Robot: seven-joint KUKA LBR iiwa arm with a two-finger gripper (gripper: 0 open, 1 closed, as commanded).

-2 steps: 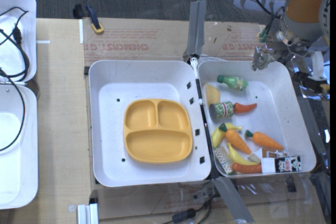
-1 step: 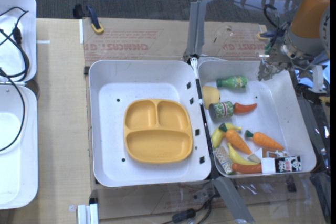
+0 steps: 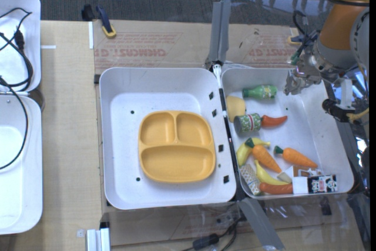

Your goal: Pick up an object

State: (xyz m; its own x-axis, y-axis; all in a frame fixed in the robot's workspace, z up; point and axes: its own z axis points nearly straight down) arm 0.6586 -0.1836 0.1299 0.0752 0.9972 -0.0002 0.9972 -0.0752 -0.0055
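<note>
The gripper (image 3: 292, 86) hung over the far right corner of the right bin (image 3: 335, 129); whether it was open or closed could not be determined at this resolution, and nothing was visible in its grasp. The nearest candidate object was the green bottle (image 3: 259, 91), which lay just beside the gripper toward the view's left, apart from it. The bottle's long axis ran left to right across the bin floor. The judged requirement was a short leftward shift and a descent. The left bin (image 3: 117, 126) carried a yellow divided plate (image 3: 176, 146).
</note>
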